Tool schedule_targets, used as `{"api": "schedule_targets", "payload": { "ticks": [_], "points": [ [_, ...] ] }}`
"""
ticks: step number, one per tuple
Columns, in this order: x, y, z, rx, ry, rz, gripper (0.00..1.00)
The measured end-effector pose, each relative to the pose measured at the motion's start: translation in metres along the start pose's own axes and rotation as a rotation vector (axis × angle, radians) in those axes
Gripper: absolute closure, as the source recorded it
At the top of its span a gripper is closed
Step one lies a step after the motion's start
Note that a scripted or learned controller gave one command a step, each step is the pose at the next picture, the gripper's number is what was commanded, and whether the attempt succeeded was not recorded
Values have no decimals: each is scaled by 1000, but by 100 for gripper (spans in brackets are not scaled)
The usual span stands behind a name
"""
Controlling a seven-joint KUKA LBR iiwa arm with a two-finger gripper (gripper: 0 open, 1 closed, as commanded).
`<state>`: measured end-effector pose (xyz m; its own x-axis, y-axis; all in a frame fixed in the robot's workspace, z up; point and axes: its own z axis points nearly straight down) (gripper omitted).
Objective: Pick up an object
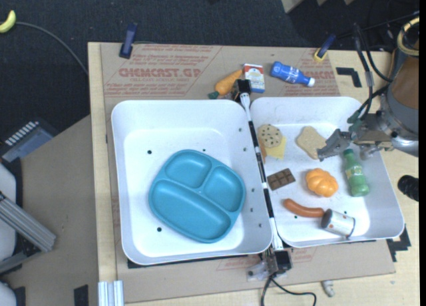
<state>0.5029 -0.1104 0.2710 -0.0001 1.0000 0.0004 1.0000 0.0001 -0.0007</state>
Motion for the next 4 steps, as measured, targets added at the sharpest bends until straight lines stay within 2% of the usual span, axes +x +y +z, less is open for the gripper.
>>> {"api": "schedule_targets", "payload": {
  "ticks": [1, 2, 3, 4],
  "points": [
    [-57, 22, 122, 2, 0, 1, 0],
    [-5, 65, 181, 0, 0, -1, 0],
    [-19, 33, 187, 1, 0, 0, 0],
    [-13, 6, 187, 1, 0, 1, 0]
  ]
}}
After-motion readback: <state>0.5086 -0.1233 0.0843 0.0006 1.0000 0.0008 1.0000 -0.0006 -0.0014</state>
